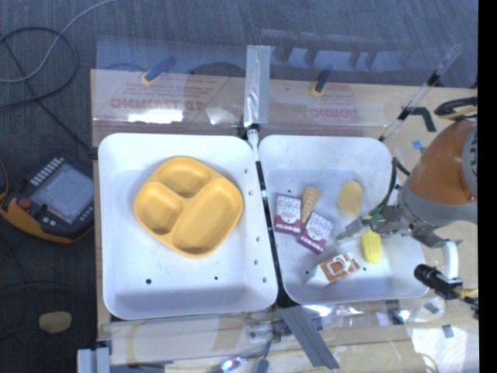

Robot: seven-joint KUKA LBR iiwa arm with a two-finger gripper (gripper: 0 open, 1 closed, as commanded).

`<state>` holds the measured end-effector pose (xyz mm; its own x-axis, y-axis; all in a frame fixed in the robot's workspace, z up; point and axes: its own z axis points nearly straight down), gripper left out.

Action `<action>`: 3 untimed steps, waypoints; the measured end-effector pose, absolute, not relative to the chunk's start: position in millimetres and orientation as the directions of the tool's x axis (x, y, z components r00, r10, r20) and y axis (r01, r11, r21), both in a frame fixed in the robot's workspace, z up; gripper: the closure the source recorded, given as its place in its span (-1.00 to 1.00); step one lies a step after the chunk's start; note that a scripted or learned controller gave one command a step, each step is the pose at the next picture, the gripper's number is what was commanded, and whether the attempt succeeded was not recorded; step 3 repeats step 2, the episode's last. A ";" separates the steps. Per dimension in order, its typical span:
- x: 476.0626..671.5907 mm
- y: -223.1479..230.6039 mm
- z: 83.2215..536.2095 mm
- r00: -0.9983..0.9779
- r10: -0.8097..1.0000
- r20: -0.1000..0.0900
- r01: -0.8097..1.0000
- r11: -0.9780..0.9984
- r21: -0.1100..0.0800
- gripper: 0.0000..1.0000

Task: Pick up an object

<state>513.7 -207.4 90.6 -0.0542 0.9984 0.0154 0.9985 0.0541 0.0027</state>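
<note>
The right bin [326,150] holds several small items: two maroon-and-white packets [288,213] [316,231], a tan cone [310,201], a pale yellow oval piece [351,196], a yellow corn cob [371,246] and an orange-and-white packet [338,268]. My gripper [363,224] reaches in from the right and hangs low over the bin's right side. It sits just above the corn cob and below the yellow oval piece. Nothing is visibly held in it.
The left bin [124,286] carries a yellow three-compartment plate [189,205]. The arm's orange band [443,165] and grey wrist [435,212] cover the right bin's right rim. A handheld pendant [54,200] lies on the floor at the left, with cables around it.
</note>
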 end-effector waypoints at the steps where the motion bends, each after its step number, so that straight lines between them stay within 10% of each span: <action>1: 516.4 -208.8 100.6 -0.056 0.998 0.007 0.998 0.056 0.012 1.00; 2: 549.8 -175.0 191.2 0.041 0.999 -0.001 0.999 -0.041 -0.001 1.00; 3: 549.8 -175.0 191.2 0.041 0.999 -0.001 0.999 -0.041 -0.001 1.00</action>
